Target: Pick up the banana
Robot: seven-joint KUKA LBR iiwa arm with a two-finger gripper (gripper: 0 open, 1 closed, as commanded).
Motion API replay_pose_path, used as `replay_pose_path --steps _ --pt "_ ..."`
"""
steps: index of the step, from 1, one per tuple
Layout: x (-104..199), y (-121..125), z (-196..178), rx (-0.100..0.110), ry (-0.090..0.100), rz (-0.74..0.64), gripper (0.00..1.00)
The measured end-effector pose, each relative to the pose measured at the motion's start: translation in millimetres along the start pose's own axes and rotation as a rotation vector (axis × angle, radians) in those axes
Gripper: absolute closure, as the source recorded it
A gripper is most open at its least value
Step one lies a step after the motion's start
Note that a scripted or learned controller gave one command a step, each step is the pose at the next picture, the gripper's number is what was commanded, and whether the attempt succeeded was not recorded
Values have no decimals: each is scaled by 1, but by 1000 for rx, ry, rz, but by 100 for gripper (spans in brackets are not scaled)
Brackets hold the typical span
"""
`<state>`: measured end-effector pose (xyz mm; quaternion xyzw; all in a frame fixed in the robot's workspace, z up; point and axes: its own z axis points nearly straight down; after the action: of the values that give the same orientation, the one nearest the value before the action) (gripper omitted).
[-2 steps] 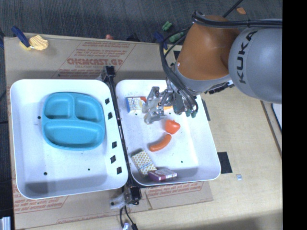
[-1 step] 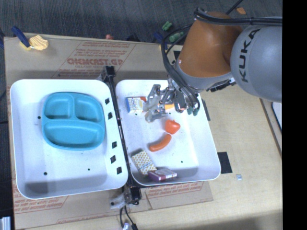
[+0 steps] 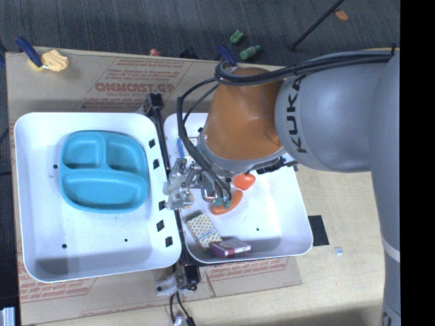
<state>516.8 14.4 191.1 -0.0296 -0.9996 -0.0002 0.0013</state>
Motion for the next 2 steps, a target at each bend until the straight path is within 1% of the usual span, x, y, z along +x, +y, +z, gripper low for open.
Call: replay_pose_path --steps 1,2 --pt "35 -94 -60 3 -4 -82 100" --pt "30 24 -1 -1 -2 59 100"
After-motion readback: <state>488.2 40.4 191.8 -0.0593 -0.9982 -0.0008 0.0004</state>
